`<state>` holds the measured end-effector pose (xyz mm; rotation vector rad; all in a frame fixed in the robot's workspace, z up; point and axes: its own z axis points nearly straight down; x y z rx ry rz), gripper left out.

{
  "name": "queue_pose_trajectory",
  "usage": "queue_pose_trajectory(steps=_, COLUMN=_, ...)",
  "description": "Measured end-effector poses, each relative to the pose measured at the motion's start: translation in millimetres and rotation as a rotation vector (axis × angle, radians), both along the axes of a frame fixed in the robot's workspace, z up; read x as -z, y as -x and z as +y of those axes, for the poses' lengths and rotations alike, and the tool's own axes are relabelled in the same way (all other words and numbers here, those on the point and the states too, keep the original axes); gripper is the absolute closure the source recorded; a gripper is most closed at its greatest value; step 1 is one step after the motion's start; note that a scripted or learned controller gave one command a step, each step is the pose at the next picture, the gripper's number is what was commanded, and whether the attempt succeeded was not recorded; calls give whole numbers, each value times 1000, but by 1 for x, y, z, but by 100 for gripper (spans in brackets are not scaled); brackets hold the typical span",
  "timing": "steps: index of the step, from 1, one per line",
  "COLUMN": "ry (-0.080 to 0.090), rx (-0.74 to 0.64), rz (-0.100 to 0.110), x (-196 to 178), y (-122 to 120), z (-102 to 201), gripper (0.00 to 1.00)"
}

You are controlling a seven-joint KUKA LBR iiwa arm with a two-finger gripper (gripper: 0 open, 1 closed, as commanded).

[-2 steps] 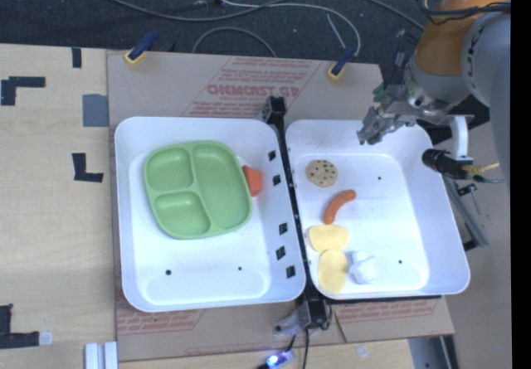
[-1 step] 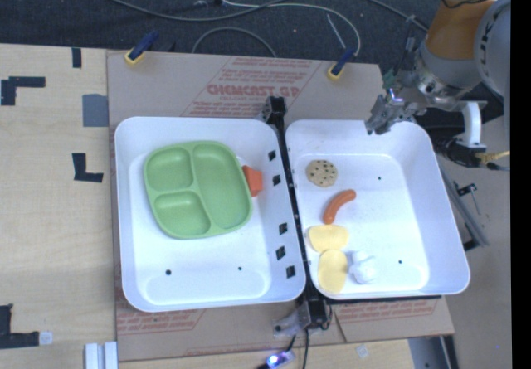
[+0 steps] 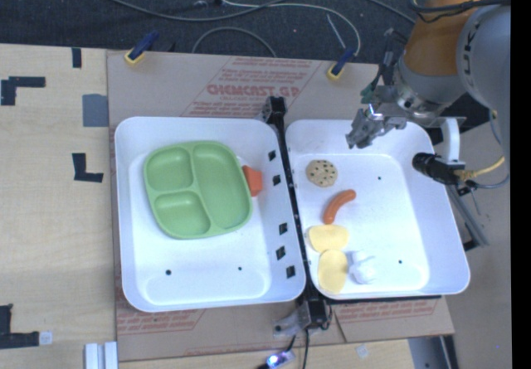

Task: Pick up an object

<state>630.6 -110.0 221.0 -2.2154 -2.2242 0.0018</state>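
Poised at the right bin's (image 3: pixel 415 218) far edge, the tool (image 3: pixel 362 132), its state impossible to tell, is best lowered squarely over the nearby cookie (image 3: pixel 321 172).

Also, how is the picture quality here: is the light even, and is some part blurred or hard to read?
Camera view: the light is soft and even, with faint shadows under the sausage and the cookie; the small white object almost blends into the right bin; the gripper looks slightly blurred, so its fingers are hard to read; the green tray is sharp.
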Motion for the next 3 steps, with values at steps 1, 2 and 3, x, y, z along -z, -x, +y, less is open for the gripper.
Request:
queue_pose_trajectory(steps=1, ry=-1, rx=-2, rz=0, x=-10, y=17, z=51, gripper=100)
queue_pose_trajectory(steps=2, ry=0, rx=-1, rz=2, x=-5, y=45, z=93, gripper=100)
queue_pose_trajectory(steps=3, ry=-1, rx=-3, rz=2, x=-2, y=70, z=153, gripper=100)
